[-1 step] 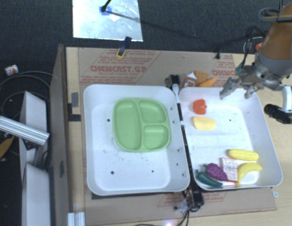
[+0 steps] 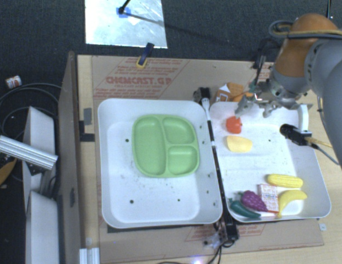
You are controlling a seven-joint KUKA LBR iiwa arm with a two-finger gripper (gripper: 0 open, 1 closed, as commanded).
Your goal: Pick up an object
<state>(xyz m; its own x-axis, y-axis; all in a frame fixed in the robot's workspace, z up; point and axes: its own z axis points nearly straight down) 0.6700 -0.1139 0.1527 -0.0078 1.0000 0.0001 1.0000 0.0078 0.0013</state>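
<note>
1. Several toy foods lie in the right bin [image 2: 311,164]: a small red tomato-like piece [image 2: 233,125] near the far left corner, a pale yellow piece [image 2: 238,144] just beside it, and a corn cob [image 2: 284,180], banana [image 2: 291,198] and purple grapes [image 2: 253,201] at the near end.
2. Nearest the gripper [image 2: 253,106] is the red piece; it looks like light, stiff, smooth plastic, so it may slip. A grasp across its rounded middle seems best.
3. Its fingers stand spread apart with nothing between them, just above the bin's far rim, a little beyond the red piece.
4. From the right the grey arm [image 2: 325,65] reaches in, its orange band [image 2: 303,43] above a wrist pointing down.
5. Beside it, the left bin [image 2: 121,202] holds a green divided plate [image 2: 164,146].
</note>
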